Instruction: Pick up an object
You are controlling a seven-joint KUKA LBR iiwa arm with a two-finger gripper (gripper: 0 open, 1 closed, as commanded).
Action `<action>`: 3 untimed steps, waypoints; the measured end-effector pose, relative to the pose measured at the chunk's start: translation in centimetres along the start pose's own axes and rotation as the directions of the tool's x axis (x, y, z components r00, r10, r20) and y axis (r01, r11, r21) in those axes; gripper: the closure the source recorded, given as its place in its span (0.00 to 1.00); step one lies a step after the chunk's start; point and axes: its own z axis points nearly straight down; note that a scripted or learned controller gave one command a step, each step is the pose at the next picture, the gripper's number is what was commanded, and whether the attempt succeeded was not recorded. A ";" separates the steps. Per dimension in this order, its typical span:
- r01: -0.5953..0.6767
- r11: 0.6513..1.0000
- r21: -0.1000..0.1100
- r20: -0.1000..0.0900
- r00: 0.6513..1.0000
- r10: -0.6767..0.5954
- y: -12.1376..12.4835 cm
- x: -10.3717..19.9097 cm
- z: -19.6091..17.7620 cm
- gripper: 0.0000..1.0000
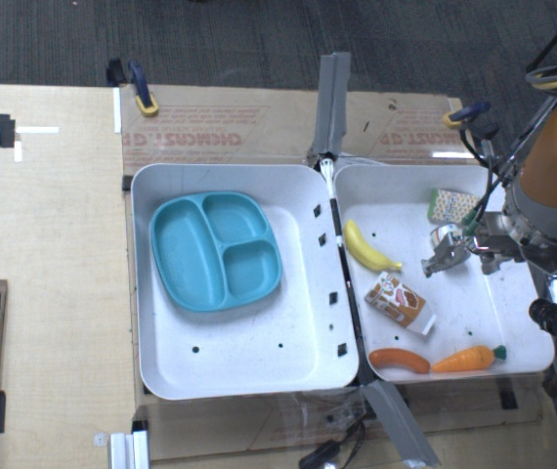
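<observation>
Two shallow white bins sit side by side, the left bin (161, 360) and the right bin (513, 311). The left one carries one blue divided plate (216, 250). In the right one I count one banana (367, 248), one small carton (397, 303), one carrot (466, 359), one orange-red sausage-shaped piece (399, 361) and one green patterned sponge (451, 204). Two clamps grip the cardboard's back edge, one left (140, 88), one right (466, 115).

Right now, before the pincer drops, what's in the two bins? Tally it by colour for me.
Blue: 1, the divided plate in the left bin.
Yellow: 1, the banana.
Orange: 2, the carrot and the sausage-shaped piece.
Brown and white: 1, the small carton.
Green patterned: 1, the sponge-like pad.
Total: 6, five of them in the right bin.
</observation>
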 end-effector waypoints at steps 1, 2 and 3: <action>0.118 0.993 -0.005 0.001 0.993 -0.118 5.0 -5.2 13.6 0.00; 0.138 0.990 -0.004 0.001 0.990 -0.138 10.8 1.5 13.6 0.00; 0.020 1.000 -0.002 0.000 1.000 -0.020 5.0 0.1 13.7 0.00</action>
